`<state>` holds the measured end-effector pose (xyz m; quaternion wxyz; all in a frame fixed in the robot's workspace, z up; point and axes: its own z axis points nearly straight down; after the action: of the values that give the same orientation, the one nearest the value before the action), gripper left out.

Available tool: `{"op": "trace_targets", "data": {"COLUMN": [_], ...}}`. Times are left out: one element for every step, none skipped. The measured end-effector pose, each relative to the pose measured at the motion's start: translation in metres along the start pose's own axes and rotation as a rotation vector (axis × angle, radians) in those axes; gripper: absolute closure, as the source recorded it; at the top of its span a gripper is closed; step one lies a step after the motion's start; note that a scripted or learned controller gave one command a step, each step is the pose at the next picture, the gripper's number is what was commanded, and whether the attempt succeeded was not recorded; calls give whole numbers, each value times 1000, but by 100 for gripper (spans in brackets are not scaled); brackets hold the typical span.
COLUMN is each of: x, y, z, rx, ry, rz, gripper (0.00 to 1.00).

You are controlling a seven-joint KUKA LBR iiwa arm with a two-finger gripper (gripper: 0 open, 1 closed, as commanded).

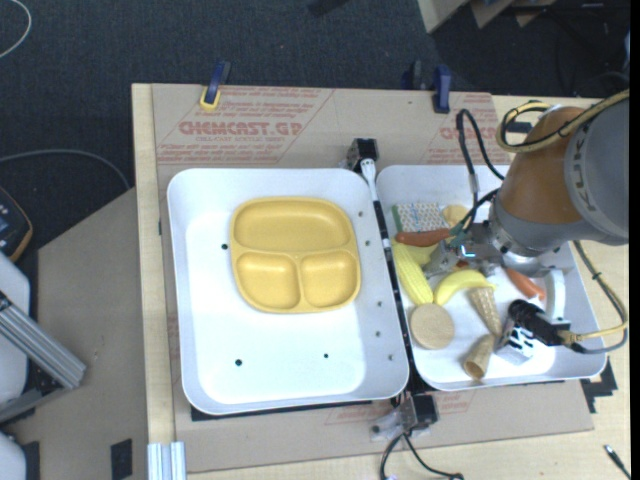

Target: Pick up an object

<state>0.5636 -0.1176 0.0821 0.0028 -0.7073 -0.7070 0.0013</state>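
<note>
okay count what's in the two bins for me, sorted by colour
Yellow: 4, tray, corn, banana, a small piece
Tan: 3, round disc, two cones
Red or orange: 2, sausage, carrot
Total: 9, not counting anything hidden under the arm.

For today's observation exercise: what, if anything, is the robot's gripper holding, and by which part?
It cannot be told. The gripper is low in the right bin among the toy food, by the banana, with the wrist covering its tips.

Bright, even overhead light; the white bins (190, 298) glare slightly and lose surface detail. Shadows are soft and short. Focus is fair, a little grainy, with the dark floor (100, 28) underexposed
</note>
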Motion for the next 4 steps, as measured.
{"op": "trace_targets", "data": {"x": [0, -7, -1, -1], "y": [1, -2, 0, 1], "z": [-13, -59, -122, -144], "rx": [-6, -11, -14, -11], "ry": [-2, -4, -4, -4], "rz": [1, 1, -2, -1], "gripper": [100, 100, 100, 100]}}
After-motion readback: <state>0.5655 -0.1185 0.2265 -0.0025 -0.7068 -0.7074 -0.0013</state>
